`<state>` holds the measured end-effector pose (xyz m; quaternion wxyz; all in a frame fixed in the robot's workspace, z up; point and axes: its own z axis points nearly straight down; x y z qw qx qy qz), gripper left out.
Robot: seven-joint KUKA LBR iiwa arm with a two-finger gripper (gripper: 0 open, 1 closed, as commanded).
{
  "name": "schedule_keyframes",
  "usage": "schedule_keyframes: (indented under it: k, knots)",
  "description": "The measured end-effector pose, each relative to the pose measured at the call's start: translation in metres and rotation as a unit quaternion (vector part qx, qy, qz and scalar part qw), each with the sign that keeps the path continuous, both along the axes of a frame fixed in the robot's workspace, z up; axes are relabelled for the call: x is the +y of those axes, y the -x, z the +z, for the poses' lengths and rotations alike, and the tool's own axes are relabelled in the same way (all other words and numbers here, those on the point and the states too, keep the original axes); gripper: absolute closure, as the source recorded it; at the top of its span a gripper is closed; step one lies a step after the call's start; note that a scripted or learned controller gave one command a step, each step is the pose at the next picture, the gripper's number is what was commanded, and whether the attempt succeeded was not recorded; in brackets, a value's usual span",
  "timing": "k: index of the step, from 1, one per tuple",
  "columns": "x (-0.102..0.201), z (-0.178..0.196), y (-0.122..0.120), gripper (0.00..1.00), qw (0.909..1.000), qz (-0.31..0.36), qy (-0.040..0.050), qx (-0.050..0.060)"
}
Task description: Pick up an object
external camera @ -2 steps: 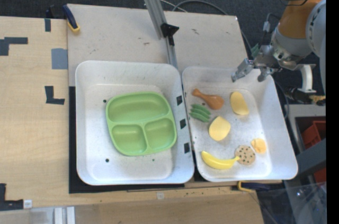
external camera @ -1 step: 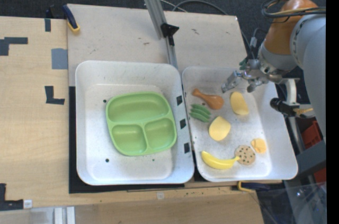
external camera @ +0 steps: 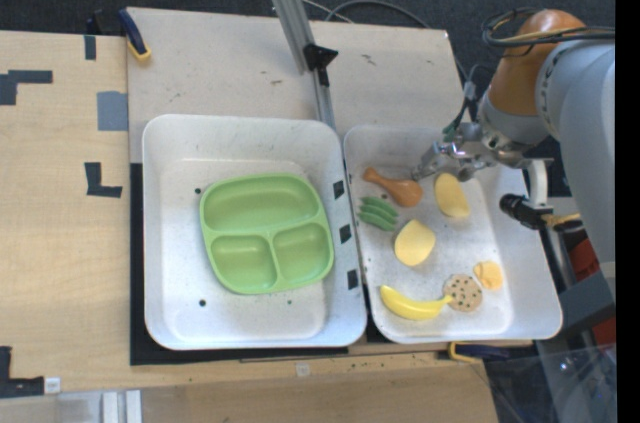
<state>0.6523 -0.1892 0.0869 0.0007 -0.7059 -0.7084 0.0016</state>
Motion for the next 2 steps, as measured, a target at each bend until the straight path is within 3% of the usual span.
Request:
schedule_keyframes:
  k: [1, 2]
  knots:
    - [0.0, 0.012, -0.001, 1.0, 1.0, 0.001, 0.0004, -0.001]
    - [0.0, 0.054, -0.002, 1.0, 1.0, -0.001, -0.0003, -0.003]
